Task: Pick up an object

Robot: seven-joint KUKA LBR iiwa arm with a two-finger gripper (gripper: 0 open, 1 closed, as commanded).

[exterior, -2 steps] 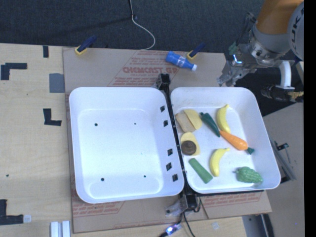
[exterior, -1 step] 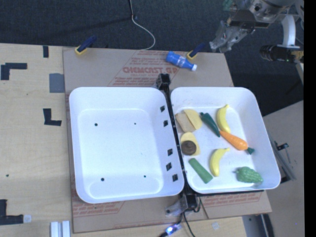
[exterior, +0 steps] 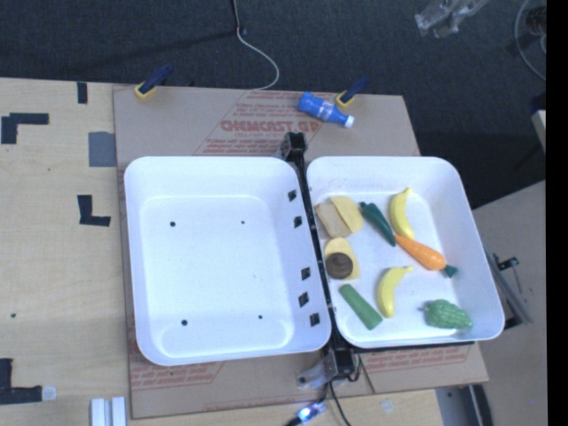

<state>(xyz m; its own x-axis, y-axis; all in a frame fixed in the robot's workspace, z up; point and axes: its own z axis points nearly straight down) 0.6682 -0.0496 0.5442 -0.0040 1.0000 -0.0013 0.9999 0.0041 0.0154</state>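
The right bin (exterior: 444, 177) holds several toy foods. A yellow banana (exterior: 404, 211) lies by an orange carrot (exterior: 419, 253). A dark green pepper (exterior: 377, 222) sits beside tan and yellow wedges (exterior: 340, 216). Below them are a brown roll (exterior: 339, 260), a small banana (exterior: 390, 288), a green cucumber (exterior: 359, 307) and a knobbly green piece (exterior: 446, 315). My gripper (exterior: 441, 14) hangs high at the top right, well beyond the bin's far edge and away from every object, with nothing seen in it.
The left bin (exterior: 213, 256) adjoins the right one along a black hinge strip. A blue bottle (exterior: 324, 109) lies on the cardboard behind the bins, between two yellow-and-blue clamps (exterior: 153, 81) (exterior: 352, 90). A thin cable (exterior: 253, 47) runs down from the top.
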